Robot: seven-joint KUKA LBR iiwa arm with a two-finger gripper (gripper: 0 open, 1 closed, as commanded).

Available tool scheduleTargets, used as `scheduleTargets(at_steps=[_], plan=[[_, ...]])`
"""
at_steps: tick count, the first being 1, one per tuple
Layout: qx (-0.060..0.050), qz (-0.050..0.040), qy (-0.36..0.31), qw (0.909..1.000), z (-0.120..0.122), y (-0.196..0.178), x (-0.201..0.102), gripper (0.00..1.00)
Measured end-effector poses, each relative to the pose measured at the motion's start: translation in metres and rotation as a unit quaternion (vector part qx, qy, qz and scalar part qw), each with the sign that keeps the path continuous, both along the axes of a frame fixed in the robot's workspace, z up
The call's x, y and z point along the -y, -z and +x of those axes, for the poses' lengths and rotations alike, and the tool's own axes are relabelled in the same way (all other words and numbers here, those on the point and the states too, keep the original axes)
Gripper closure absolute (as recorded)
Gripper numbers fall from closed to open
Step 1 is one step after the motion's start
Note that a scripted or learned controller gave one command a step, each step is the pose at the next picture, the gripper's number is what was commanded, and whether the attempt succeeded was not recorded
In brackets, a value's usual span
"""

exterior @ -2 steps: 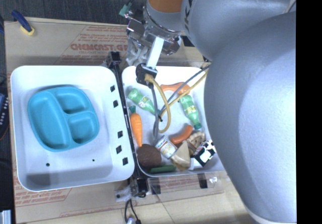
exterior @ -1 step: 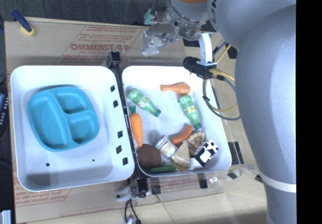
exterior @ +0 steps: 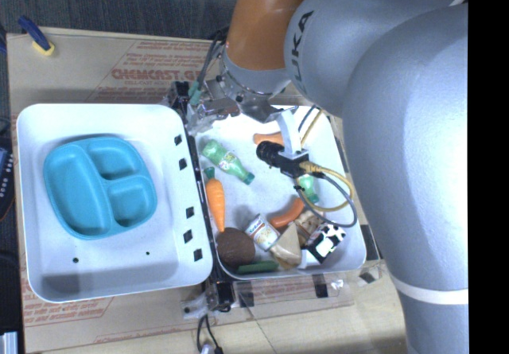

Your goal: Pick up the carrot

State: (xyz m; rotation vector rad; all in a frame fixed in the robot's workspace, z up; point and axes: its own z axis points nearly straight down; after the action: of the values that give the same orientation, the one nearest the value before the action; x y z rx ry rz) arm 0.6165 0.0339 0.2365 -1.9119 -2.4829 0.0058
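Two white bins sit side by side; left bin (exterior: 32,185) holds a blue divided tray (exterior: 99,185). Gripper (exterior: 208,102) sits at top-left corner of right bin (exterior: 354,225), under the orange wrist band; jaw state: cannot tell, hidden by wrist. Carrot (exterior: 215,203) lies below the jaws, apart from them, along bin's left wall, w/ green bottle (exterior: 227,160) between. Brown round item (exterior: 235,247) touches carrot's lower end.

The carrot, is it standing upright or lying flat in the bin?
Lying flat. The carrot rests lengthwise along the right bin's left wall, between the green bottle and a brown round object.
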Motion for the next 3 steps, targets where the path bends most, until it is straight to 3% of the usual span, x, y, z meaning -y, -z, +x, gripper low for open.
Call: scheduleTargets(at_steps=[1, 2, 3], plan=[[0.002, 0.0014, -0.012, 0.9999, -0.048, -0.033, -0.104, 1.00], [0.006, 0.0003, -0.019, 0.9998, -0.016, -0.147, -0.165, 1.00], [-0.005, -0.0053, 0.057, 0.9983, -0.056, 0.013, -0.161, 1.00]])
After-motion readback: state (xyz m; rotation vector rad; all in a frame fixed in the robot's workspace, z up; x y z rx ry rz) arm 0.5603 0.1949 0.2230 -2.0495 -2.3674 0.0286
